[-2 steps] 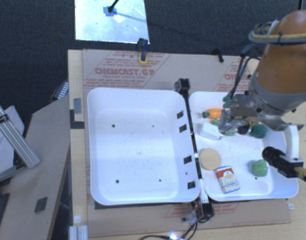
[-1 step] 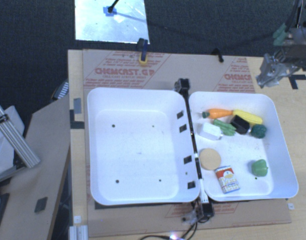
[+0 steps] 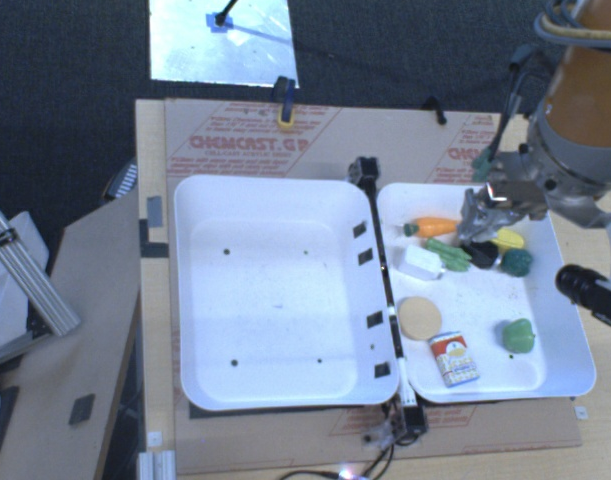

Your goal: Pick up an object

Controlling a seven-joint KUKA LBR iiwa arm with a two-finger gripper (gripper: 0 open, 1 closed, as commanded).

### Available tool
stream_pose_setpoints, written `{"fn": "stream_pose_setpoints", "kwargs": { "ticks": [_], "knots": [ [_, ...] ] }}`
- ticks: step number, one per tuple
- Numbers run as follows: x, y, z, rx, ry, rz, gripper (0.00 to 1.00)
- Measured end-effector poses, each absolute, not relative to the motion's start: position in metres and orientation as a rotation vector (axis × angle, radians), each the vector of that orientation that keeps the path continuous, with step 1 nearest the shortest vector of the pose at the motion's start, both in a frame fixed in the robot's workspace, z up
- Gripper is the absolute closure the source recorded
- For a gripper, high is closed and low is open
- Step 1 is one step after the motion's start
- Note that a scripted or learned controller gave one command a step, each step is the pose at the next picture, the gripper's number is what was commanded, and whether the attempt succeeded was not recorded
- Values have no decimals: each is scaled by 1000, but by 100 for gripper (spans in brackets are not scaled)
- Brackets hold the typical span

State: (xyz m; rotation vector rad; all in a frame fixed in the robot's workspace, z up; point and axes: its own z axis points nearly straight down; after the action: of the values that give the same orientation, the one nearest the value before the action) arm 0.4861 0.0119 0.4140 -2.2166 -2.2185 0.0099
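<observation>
I see my gripper [image 3: 477, 230] low in the right bin [image 3: 565, 368], though I cannot tell its state. It sits on the cluster beside the carrot [image 3: 435, 227], which lies just left, long axis left-right. Board [image 3: 247, 140] behind reads roughly "CHEMCAST GP".

Glossy white plastic bins [image 3: 275, 193] (smooth); matt cardboard sheet [image 3: 255, 143] beneath.
</observation>
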Motion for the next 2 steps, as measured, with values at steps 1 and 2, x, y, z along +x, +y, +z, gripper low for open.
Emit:
{"fn": "stream_pose_setpoints", "kwargs": {
  "ticks": [1,2],
  "knots": [
    [486,32,265,-2215,-2219,9,100],
    [485,80,179,-2210,-2225,6,100]
  ]
}}
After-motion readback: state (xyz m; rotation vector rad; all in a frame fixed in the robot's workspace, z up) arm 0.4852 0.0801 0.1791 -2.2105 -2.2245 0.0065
